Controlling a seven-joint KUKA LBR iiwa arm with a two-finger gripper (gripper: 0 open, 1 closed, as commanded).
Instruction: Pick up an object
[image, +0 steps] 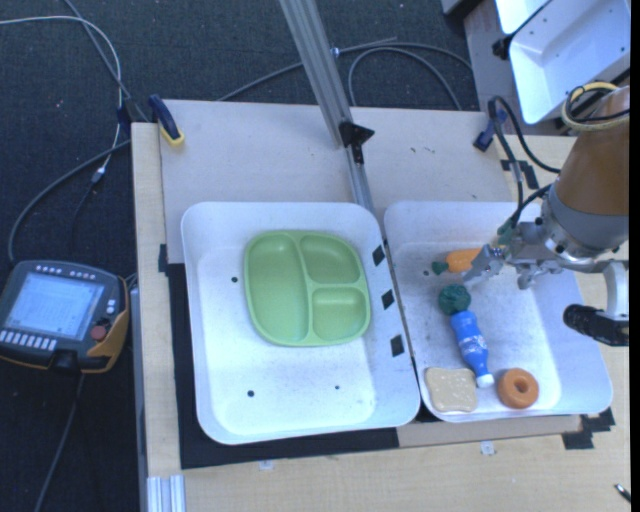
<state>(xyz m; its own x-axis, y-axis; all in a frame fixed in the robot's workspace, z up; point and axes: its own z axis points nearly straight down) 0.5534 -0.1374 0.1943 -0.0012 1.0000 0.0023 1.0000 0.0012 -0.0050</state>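
Since nothing sits between them, fingers (500, 262) hanging open and empty, just beside the orange carrot (461, 261), blue bottle (468, 342) lower down.

Two white bins (300, 425), one green divided plate (306, 288), five small items (468, 344)
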